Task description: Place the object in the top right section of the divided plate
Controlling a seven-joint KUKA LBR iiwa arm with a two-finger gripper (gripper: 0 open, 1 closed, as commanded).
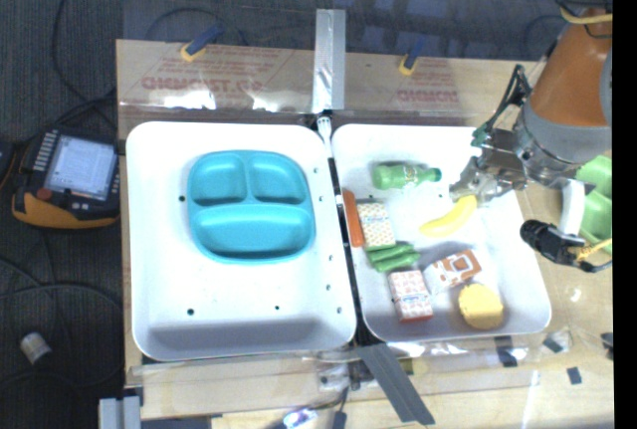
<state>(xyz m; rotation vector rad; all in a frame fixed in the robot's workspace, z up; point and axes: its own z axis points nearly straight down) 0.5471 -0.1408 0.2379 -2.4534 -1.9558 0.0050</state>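
A blue divided plate (249, 204) lies in the left bin (159, 308), with two small sections at the top and one large section below. My gripper (482, 186) hangs low over the right bin (518, 318), right at the upper end of a yellow banana (449, 217). The banana lies on the bin floor, touching or nearly touching the fingertips. A green bottle (404, 176) lies to the left of the gripper.
The right bin also holds a patterned box (375, 224), an orange stick (351, 217), a green pod (392, 255), two small cartons (410, 295) (454, 268) and a yellow block (480, 306). A handheld device (70, 176) lies off the bench at left.
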